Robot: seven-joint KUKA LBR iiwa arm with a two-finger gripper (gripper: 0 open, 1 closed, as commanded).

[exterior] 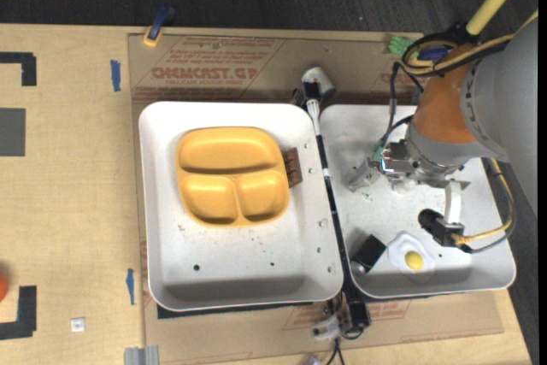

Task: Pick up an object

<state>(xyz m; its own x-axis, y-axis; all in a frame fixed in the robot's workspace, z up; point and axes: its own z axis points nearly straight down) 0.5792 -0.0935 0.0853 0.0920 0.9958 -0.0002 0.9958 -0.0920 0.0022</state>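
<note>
In the left bin [162,184] lies a yellow divided plate [232,175], and a small brown block [291,167] rests against its right edge. The right bin [487,269] holds a small black block [368,252] near its front left corner. Beside that block is a white toy fried egg [411,256] with a yellow yolk. My gripper [366,173] hangs low over the upper left part of the right bin, pointing left, well behind the black block and the egg. I see nothing held in it.
The grey arm with its orange band [440,115] covers the upper right of the right bin. A black cable plug [438,225] and yellow cable trail from the wrist above the egg. The ridge between the bins [326,184] runs just left of the gripper.
</note>
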